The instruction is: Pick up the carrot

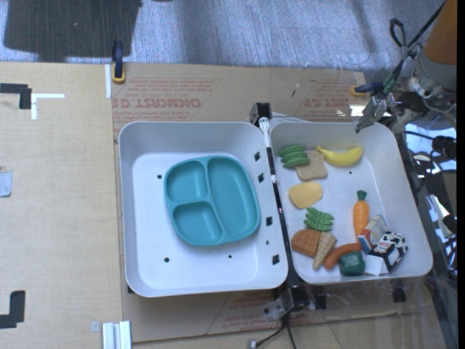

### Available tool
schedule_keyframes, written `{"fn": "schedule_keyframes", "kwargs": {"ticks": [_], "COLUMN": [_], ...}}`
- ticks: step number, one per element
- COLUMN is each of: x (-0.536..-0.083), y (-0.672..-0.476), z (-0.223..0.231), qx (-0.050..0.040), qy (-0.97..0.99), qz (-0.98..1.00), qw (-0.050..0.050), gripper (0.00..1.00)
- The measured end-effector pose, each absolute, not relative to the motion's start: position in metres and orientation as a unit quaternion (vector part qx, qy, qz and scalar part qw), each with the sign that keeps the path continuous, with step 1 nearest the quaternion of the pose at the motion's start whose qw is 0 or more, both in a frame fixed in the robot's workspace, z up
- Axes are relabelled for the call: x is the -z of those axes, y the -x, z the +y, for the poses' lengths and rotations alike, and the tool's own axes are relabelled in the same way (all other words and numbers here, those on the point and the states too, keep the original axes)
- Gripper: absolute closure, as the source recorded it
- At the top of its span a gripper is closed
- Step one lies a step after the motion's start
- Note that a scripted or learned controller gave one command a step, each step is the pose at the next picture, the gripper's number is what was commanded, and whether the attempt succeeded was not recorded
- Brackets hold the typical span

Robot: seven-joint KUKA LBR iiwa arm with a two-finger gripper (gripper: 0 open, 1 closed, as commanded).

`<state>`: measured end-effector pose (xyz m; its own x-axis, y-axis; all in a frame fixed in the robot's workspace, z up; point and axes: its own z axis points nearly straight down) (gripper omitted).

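The carrot (361,216) is orange with a small green top and lies upright in the right bin (392,158), toward its right side. My gripper (372,113) hovers at the right bin's far right corner, well above and beyond the carrot. Its dark fingers (363,121) point down to the left, and nothing shows between them. I cannot make out whether they are open or shut.
The right bin also holds a banana (341,155), green pea pods (294,154), a bread slice (312,169), a yellow chip (306,193), a waffle cone (323,249), a sausage (341,254) and a black-and-white carton (388,248). A teal divided plate (211,199) sits in the left bin (138,217).
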<state>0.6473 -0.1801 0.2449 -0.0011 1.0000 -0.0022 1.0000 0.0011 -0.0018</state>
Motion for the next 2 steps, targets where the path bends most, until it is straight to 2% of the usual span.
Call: {"fn": "schedule_keyframes", "kwargs": {"ticks": [1,2], "x": [-0.103,-0.113], "y": [-0.568,-0.57], "z": [-0.199,-0.2], "qx": [0.0014,0.0008], "qy": [-0.707,-0.709], "qz": [0.707,0.706], "qw": [-0.001,0.001], "gripper": [0.0,1.0]}}
